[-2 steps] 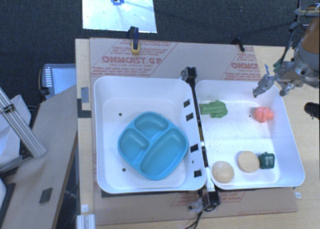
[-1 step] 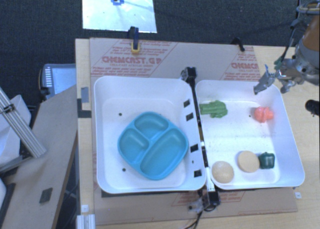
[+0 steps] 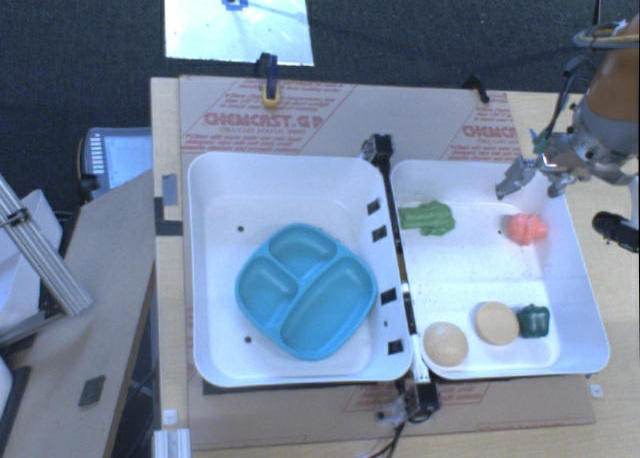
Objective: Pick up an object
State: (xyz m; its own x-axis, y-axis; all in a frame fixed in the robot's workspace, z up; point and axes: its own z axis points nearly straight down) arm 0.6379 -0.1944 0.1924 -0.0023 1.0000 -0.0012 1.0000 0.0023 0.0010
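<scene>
The right bin [image 3: 575, 276] holds several small items. A green leafy piece [image 3: 427, 217] lies near its far left. A pink lump [image 3: 527, 229] sits near the far right. Two tan round pieces [image 3: 446, 343] [image 3: 496, 323] and a dark green piece [image 3: 534, 321] lie along the front. My gripper [image 3: 533, 184] hangs over the bin's far right edge, just behind the pink lump. It is open, its fingers [image 3: 510, 184] spread apart with nothing between them.
The left bin [image 3: 215, 246] holds a blue divided plate [image 3: 305, 289]. A black divider with clips [image 3: 388, 246] runs between the bins. A cardboard sheet [image 3: 330, 116] lies under both bins. A yellow clamp [image 3: 270, 94] stands at the back.
</scene>
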